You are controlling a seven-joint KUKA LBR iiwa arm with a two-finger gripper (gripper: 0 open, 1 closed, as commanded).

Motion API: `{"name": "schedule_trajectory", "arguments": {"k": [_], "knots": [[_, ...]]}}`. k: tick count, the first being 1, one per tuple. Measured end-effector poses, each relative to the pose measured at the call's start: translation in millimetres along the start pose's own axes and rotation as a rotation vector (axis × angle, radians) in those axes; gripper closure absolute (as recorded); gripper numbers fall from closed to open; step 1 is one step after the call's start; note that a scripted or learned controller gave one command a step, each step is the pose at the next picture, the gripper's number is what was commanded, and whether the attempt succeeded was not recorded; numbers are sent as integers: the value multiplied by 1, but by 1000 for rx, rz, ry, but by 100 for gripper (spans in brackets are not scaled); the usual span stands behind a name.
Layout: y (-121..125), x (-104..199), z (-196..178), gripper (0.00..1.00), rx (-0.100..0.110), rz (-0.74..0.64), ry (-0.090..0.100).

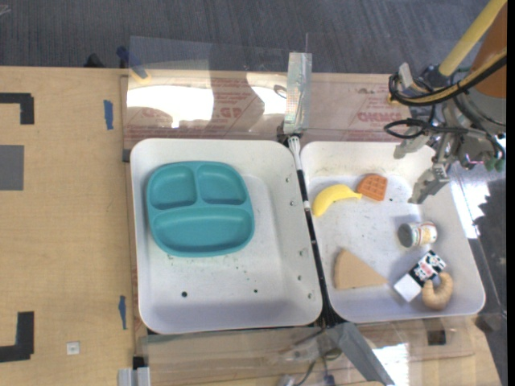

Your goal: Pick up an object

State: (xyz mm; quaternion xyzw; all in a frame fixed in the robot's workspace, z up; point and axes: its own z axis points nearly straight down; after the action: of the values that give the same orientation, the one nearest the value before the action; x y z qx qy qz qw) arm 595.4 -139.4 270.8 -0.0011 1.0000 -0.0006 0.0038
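The right bin (346, 308) holds a yellow banana (334, 197), an orange waffle piece (372, 186), a small tin lying on its side (417, 234), a tan wedge (354, 273), a black-and-white packet (422, 274) and a beige ring-shaped pastry (438, 293). My gripper (430, 181) hangs over the far right part of that bin, right of the waffle and above the tin. It is open, with nothing between its fingers, and touches none of the objects.
The left bin (273, 296) carries a teal divided plate (199, 207). A raised divider (304, 207) separates the two bins. A clear wall (241, 103) stands behind them. Cables (418, 95) hang by the wrist.
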Motion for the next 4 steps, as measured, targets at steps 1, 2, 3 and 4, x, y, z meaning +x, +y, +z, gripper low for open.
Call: {"name": "schedule_trajectory", "arguments": {"k": [1,2,3,4], "knots": [[47,-37,147,0,-5,45,17],[49,42,180,0,0,-215,-6],[50,37,166,100,4,-217,-19],[141,21,83,100,-4,38,-4]]}}
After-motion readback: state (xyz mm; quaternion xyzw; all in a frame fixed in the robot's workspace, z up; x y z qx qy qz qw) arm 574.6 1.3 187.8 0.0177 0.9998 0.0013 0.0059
